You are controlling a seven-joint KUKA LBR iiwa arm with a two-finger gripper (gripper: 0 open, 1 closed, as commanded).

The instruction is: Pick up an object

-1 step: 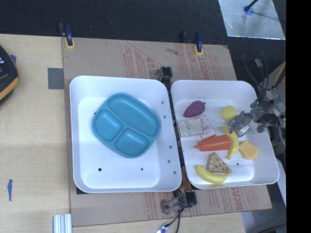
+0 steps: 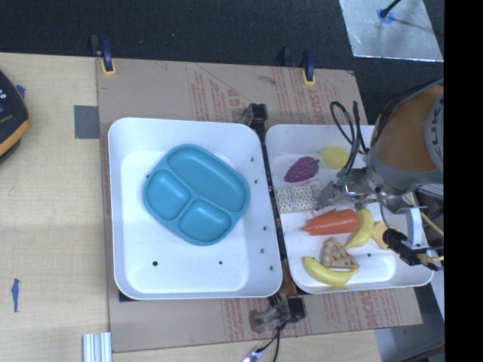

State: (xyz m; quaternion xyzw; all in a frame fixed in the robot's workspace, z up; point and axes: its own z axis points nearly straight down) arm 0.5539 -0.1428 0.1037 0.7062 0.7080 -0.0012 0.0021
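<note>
mostly orange carrot (image 2: 332, 222), tapered, lying flat, right bin (image 2: 392, 281)

Blue divided plate (image 2: 196, 193) smooth matt plastic; white bins (image 2: 124, 202) glossy; bench (image 2: 45, 225) pale wood

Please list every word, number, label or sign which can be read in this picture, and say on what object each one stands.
Nothing here can be read with certainty.
Brown cardboard sheet under the two bins: rows of red print along its edges, too blurred to read.
Grey arm, right side: dark letters, cut off at the picture edge, unreadable.
Yellow and black device at the left edge: small marks, too small to read.
</note>
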